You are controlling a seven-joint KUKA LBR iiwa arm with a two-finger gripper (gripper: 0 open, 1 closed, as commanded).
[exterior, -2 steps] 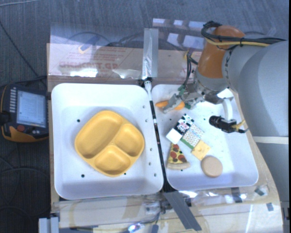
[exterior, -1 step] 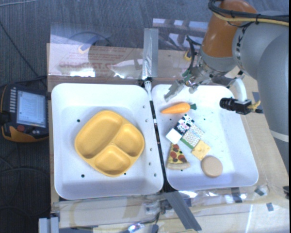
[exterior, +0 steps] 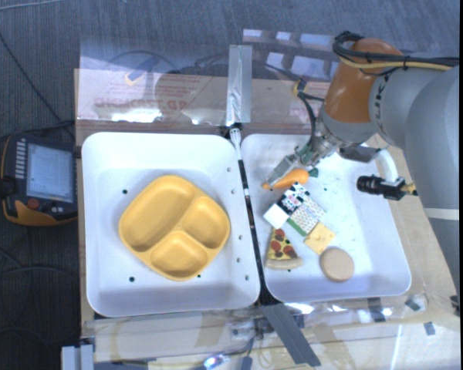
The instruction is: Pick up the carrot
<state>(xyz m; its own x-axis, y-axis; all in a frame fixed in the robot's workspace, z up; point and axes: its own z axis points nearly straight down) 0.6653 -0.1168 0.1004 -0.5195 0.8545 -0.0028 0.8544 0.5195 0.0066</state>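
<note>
The grey arm (exterior: 417, 122) reaches into the right bin (exterior: 386, 268); the left bin (exterior: 100, 284) holds a yellow divided plate (exterior: 174, 226). The gripper (exterior: 299, 160) sits at the carrot (exterior: 287, 179), grip unclear. A patterned card (exterior: 299, 206) touches the carrot below; pizza slice (exterior: 281, 249) and cookie (exterior: 337, 264) lie nearer the front.

Grey rounded arm (exterior: 424, 122), glossy orange band (exterior: 355, 83) above wrist, black cable (exterior: 386, 64) looped over band.

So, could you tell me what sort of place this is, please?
Probably a robotics lab: a robot arm reaches over two white bins of toy food such as a carrot, and a teach pendant lies on the carpet.
</note>
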